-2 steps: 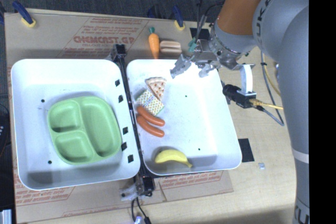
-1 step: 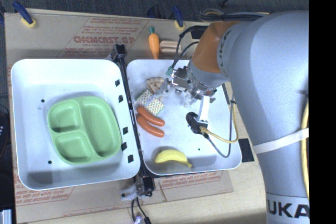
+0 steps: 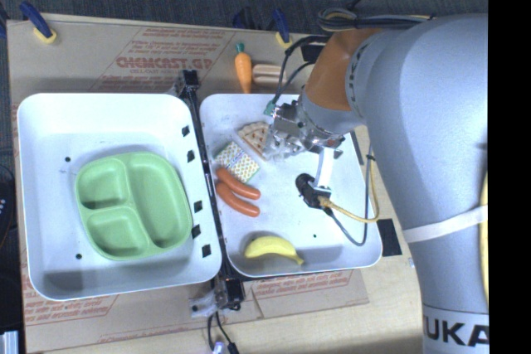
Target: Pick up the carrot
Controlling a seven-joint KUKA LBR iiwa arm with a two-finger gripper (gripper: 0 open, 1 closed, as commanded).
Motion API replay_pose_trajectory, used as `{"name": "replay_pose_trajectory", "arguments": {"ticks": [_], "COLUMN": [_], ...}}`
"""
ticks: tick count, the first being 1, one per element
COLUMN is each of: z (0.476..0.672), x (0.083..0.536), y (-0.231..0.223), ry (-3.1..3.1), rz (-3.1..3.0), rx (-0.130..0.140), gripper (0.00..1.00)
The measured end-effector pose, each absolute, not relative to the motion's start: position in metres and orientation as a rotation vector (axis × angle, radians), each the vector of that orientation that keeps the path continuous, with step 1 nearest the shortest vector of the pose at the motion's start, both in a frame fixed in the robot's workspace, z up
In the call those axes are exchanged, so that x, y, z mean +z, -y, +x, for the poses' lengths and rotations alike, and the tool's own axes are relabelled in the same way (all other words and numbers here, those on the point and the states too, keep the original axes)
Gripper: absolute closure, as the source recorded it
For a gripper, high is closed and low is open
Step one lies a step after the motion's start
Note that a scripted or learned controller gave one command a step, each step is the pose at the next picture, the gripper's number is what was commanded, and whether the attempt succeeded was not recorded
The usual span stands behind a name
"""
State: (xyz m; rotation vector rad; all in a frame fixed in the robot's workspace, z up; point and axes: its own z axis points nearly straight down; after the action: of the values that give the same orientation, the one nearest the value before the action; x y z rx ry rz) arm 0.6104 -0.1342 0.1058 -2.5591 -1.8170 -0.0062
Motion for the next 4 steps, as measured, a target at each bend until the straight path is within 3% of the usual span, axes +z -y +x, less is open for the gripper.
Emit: {"name": "replay_pose_trajectory", "arguments": {"ticks": [1,2,3,4], "z": [0.563,0.501,0.501,0.48], "x": [0.213,0.21,0.209,0.191], "y": [0.159,0.141,0.052,0.0], "ry": [1.648,1.936,1.891,1.833], "rz": [-2.672,-2.468,-2.502,-2.546], "rx": [0.003,0.004,0.006,0.007], "gripper": [1.0,1.0,1.0,1.0]}}
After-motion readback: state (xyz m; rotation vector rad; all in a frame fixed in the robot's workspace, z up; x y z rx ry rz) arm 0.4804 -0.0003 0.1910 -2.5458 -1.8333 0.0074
